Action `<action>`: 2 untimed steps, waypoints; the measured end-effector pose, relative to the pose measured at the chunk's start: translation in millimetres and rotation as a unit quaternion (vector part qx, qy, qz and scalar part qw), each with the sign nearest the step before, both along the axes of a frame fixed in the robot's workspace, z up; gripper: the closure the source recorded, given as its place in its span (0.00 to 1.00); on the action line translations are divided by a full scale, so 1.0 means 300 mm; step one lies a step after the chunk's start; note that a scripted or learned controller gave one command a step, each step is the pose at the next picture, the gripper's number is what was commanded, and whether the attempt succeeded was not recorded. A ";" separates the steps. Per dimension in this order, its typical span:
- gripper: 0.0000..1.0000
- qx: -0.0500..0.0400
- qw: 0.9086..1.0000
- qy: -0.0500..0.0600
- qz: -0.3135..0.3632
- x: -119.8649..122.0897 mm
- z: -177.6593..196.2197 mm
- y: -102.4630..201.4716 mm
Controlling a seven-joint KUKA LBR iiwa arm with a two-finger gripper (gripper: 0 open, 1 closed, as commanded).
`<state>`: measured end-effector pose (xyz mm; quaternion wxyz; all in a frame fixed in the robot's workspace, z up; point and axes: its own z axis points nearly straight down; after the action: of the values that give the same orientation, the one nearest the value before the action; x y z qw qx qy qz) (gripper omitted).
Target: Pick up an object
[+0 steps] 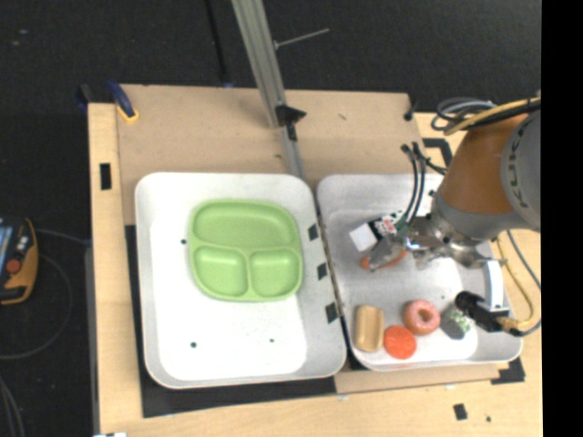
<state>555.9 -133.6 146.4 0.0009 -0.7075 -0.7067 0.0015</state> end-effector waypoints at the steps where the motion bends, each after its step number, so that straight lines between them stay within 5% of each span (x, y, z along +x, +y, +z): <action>1: 1.00 0.000 1.000 -0.004 -0.001 0.007 0.046 -0.003; 2: 1.00 0.000 1.000 -0.005 0.002 0.025 0.195 0.001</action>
<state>563.4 -133.3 204.8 -0.0029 -0.7062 -0.7080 -0.0016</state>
